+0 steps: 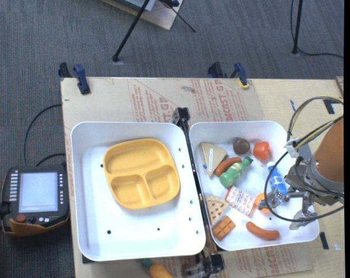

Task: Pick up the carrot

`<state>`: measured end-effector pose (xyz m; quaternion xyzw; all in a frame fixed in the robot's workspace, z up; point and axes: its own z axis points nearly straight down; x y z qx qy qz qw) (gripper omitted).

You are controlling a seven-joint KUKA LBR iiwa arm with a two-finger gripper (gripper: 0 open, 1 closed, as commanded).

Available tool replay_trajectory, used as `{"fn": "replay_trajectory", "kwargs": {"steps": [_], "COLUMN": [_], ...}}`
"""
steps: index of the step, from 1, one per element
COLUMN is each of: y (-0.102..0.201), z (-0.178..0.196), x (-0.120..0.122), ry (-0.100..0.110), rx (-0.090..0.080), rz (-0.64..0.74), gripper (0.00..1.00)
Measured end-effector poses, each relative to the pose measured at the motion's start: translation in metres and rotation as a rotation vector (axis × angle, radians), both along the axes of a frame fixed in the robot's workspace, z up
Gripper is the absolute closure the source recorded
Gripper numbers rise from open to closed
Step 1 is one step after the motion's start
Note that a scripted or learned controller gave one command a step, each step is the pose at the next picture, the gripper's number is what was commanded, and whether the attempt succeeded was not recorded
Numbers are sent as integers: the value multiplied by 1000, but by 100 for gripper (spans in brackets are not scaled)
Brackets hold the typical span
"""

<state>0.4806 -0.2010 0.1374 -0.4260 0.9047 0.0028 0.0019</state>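
Note:
A small orange piece (260,202), which may be the carrot, lies in the right bin (253,126), partly hidden behind the gripper. My gripper (289,206) hangs low over the right side of that bin. It is open, with one finger (274,198) just to the right of the orange piece and the other finger (305,214) further right. Only bare bin floor shows between the fingers. Another orange item with a pale end (156,269) lies on the bench in front of the bins.
The right bin also holds a red tomato (261,150), two sausages (227,165) (262,231), a green bottle (235,172), a blue bottle (277,182), a brown ball (241,145) and a red-and-white packet (239,200). A yellow divided tray (141,172) sits in the left bin (88,213).

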Motion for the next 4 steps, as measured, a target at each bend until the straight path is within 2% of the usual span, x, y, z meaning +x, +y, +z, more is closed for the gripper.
{"fn": "replay_trajectory", "kwargs": {"steps": [1,2,3,4], "y": [27,33,-10,-10], "z": [-40,-34,-51,-50], "x": [9,11,29,28], "ry": [-7,-18,-2,-2], "rx": [-13,0,0,1], "rz": [-162,-166,219,216], "gripper": [0,100,100,0]}}
